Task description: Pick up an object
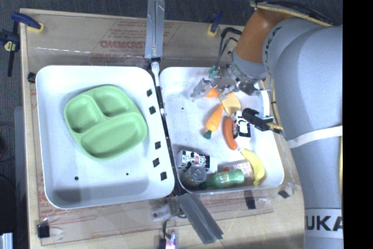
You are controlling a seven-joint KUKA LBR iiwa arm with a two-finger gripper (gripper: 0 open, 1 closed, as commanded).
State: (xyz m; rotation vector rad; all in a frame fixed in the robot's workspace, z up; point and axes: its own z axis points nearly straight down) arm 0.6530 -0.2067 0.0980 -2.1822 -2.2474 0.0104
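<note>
End effector (far corner) above right bin, near carrot.

You are looking down on a pale wooden desk printed with faded red lettering. Two shallow white bins sit directly on it, side by side and touching along their inner edges: the left bin and the right bin. A grey metal bar lies on the desk at the far end of their seam, and another grey bar at the near end. Blue clamps grip the desk's far-left corner.
</note>
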